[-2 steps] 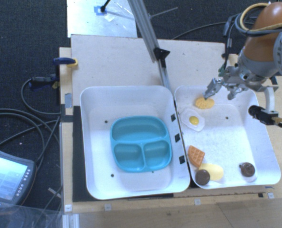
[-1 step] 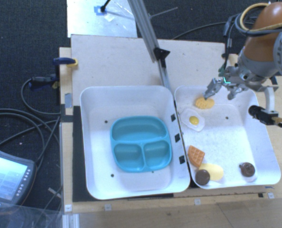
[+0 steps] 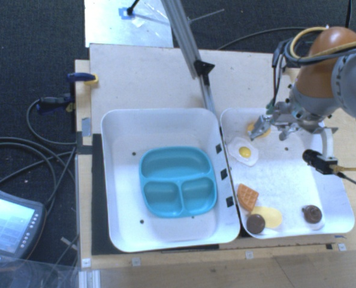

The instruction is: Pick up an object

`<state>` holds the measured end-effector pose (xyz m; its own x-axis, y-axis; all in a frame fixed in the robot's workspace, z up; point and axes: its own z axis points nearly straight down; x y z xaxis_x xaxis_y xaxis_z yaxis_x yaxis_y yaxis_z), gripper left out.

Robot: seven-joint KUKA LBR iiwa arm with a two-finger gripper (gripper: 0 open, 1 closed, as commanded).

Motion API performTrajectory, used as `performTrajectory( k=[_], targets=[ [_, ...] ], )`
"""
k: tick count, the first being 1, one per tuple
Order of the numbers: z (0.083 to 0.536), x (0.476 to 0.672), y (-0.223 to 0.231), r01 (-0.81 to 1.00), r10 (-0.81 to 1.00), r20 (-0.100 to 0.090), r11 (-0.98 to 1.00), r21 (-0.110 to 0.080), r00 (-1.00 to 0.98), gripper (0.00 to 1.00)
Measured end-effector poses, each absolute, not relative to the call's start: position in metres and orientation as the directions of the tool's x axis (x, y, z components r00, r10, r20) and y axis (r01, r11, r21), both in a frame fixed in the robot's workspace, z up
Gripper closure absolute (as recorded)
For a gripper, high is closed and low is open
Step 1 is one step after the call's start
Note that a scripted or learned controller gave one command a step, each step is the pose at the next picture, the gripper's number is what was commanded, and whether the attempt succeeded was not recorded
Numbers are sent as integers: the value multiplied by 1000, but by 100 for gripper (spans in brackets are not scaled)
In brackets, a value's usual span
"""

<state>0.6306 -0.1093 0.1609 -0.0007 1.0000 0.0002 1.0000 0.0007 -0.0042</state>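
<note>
No readable writing is seen | hand (image 3: pixel 268 125) is lowered at the right bin's (image 3: pixel 340 215) far edge, its grip cannot be told | fried egg (image 3: pixel 244 152) is found just below-left of it | waffle (image 3: pixel 247 195) and brown pieces lie nearer | blue tray (image 3: pixel 178 180) is held in left bin (image 3: pixel 118 179)

Grey arm (image 3: pixel 349 80) with an orange band (image 3: pixel 329 53), looped yellow and black cables, metallic wrist hardware.

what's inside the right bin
The right bin holds a fried egg, a waffle piece, a yellow disc and two brown rounds. The gripper partly covers a yellow item near the far rim.
</note>
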Motion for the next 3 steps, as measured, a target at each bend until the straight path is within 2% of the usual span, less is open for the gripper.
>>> performTrajectory(
  k=[1, 2, 3],
  targets=[
    [111, 640, -107, 1000, 1000, 0, 5, -2, -5, 0],
    [90, 641, -107, 1000, 1000, -1, 3, 0, -3, 0],
    [103, 642, -107, 1000, 1000, 0, 4, 5, -4, 100]
  ],
)
